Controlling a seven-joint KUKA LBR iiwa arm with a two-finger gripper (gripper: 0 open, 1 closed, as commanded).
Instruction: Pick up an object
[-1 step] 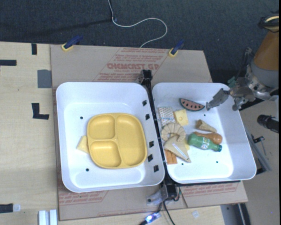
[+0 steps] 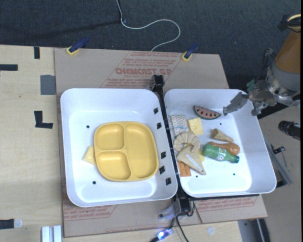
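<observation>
The right bin (image 2: pixel 252 150) holds a cluster of toy foods. Among them are a watermelon slice (image 2: pixel 207 113), a yellow cheese block (image 2: pixel 195 126), a green bottle (image 2: pixel 220 152) with an orange piece (image 2: pixel 231 147) by it, a tan wedge (image 2: pixel 220 134) and a grey patterned packet (image 2: pixel 179 123). A pale pastry shape (image 2: pixel 187 144) and a cone (image 2: pixel 194 161) lie at the bin's left side. My gripper (image 2: pixel 234 105) hangs over the bin's upper right corner, right of the watermelon slice, with nothing seen between its fingers.
The left bin (image 2: pixel 76 135) bears a yellow divided plate (image 2: pixel 125 151) with a pale yellow wedge (image 2: pixel 88 156) tucked at its left edge. Black clips (image 2: pixel 162 135) line the seam between the bins. A white cable (image 2: pixel 141 24) loops behind the cardboard base.
</observation>
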